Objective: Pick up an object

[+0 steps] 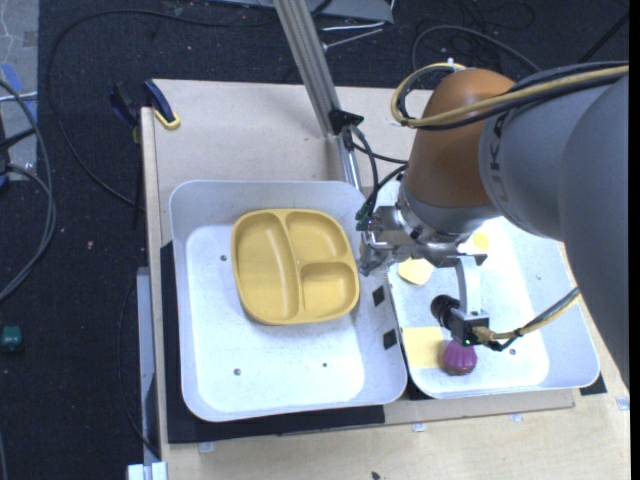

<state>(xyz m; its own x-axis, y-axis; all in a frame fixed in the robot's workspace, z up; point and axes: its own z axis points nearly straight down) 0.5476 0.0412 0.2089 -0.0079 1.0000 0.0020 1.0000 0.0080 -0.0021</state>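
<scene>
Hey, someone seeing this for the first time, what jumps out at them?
The yellow divided tray lying in the left bin. Then the grey arm with its orange band, filling the upper right above the right bin. A small purple object sits near that bin's front.

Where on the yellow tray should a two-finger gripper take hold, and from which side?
On the tray, grip the raised outer rim, best the left edge, coming straight down. It lies flat in the left bin and looks too wide to span; the left rim has bare floor beside it, away from the arm.
</scene>
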